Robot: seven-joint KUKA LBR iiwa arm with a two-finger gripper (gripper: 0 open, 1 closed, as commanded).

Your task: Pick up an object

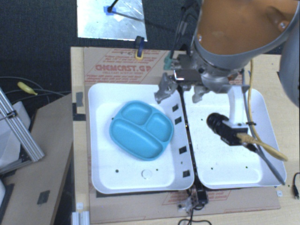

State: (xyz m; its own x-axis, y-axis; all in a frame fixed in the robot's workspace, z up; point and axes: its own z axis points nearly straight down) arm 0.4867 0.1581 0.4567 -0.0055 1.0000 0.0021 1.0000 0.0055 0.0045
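1. The thing to pick up is a blue plate (140, 129) with three compartments. It lies flat near the middle of the white bin on the view's left (103, 172), a little toward that bin's far edge. The plate is wide, shallow and smooth. A pincer coming straight down on its middle would probably find nothing to pinch and would slide off.
2. The plate's raised rim looks like the only hold. A grip taken far from the plate's centre could let it tilt and drop back into the bin.
3. The pincer (182, 92) hangs over the far end of the seam (185, 139) where the two bins meet. It is just beyond the plate's far right rim and not touching it. Its fingers (164, 90) are spread, with nothing held between them. Lowered from here, a finger could strike the bin walls at the seam.
4. The grey and orange arm (234, 27) leans over the white bin on the view's right (225, 172). Going down on that side would carry the pincer away from the plate.
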